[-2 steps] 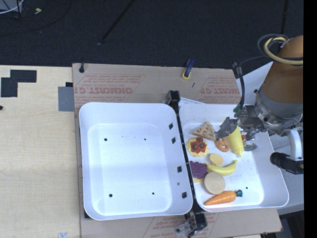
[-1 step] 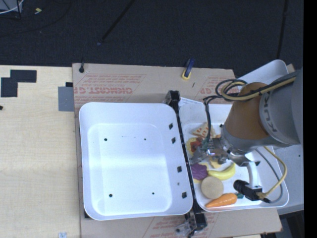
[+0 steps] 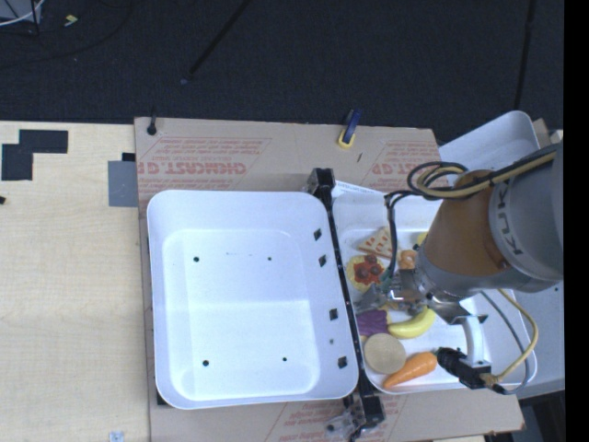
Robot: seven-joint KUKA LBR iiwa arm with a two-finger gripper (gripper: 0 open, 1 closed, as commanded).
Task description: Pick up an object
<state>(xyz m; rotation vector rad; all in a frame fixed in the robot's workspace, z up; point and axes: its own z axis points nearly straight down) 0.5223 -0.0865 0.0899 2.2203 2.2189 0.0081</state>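
Note:
The right bin [image 3: 354,212] holds several toy foods: a pizza slice [image 3: 375,241], a red and yellow piece [image 3: 366,270], a purple piece [image 3: 372,322], a yellow banana [image 3: 415,323], a beige round disc [image 3: 384,350] and an orange carrot [image 3: 410,368]. My gripper [image 3: 396,288] hangs low over the middle of this bin, between the red piece and the banana. The grey arm with its orange band [image 3: 460,238] covers the bin's right half and hides the gripper's tip.
The left bin [image 3: 239,297] lies beside the right one, with a black divider [image 3: 333,274] between them. Both rest on a cardboard sheet [image 3: 230,159]. Black cables [image 3: 433,178] loop off the wrist. A yellow and blue clamp [image 3: 349,132] sits at the cardboard's far edge.

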